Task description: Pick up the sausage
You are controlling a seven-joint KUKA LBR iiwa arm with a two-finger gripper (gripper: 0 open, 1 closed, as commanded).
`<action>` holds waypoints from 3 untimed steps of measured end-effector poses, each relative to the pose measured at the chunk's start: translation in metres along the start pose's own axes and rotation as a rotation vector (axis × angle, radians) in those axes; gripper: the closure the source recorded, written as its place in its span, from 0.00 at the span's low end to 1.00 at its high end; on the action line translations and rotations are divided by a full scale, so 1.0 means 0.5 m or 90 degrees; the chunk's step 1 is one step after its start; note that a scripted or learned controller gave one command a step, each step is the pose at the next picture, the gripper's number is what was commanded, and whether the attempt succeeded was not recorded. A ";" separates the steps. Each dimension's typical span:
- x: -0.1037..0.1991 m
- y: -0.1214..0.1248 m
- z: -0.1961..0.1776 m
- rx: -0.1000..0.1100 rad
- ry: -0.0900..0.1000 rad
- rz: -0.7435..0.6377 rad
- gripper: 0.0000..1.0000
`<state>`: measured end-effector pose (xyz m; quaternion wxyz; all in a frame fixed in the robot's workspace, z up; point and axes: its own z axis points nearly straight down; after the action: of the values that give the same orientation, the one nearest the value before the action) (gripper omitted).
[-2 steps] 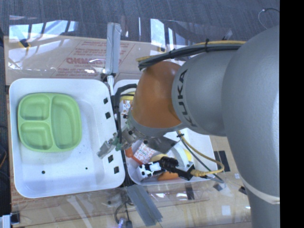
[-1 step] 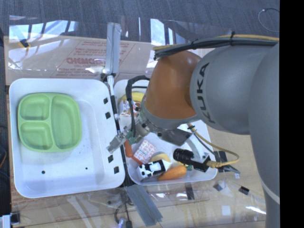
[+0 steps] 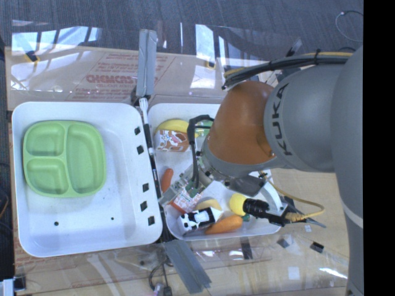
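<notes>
Grey arm (image 3: 321, 116) enters from the right of the camera view, bulking across the upper right quarter. Orange band (image 3: 241, 125) above the wrist faces the camera, broad and rounded. Below it the wrist angles down and to the left. Gripper (image 3: 188, 190) sits at the lower left end of the wrist, pointed downward; it looks low, though the wrist housing covers much of it. Black cables run along the arm's top edge.

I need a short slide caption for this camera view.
KUKA arm reaches into the right bin near the sausage; green plate sits left.
</notes>
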<state>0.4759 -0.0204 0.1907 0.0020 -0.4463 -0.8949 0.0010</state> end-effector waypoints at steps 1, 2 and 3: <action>0.126 0.127 -0.001 -0.001 -0.001 0.024 0.00; 0.127 0.128 -0.020 0.001 0.000 0.021 1.00; 0.126 0.128 -0.020 0.001 0.000 0.021 0.00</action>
<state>0.4891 0.0687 0.2008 0.0020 -0.4608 -0.8875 0.0015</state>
